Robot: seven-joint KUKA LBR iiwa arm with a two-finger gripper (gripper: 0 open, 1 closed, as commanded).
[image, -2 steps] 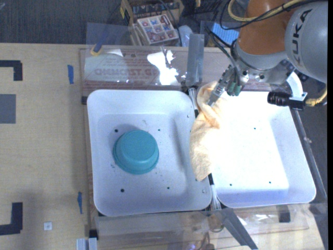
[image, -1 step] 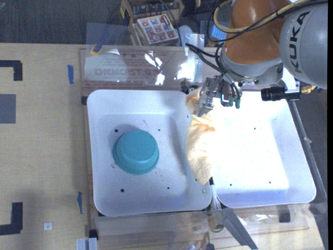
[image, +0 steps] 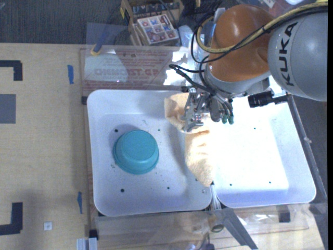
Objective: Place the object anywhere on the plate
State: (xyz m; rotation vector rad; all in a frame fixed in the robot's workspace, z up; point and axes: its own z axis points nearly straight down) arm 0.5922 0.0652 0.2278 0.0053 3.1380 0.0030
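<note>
A pale wood tabletop (image: 41, 155) carries black corner markings (image: 14, 69), scraps of blue tape (image: 70, 74) and a grey square (image: 7, 109) at its left edge. Beyond its far edge lies dark grey floor (image: 52, 12), where a cardboard box of colourful printed cards (image: 153, 22) sits among clutter. Strong light glares across the surface at right.

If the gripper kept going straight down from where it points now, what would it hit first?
Most likely the yellow cloth, which lies draped over the divide between the two bins, right under the gripper. The depth is hard to judge from this slanted view, so it may already be touching.
</note>
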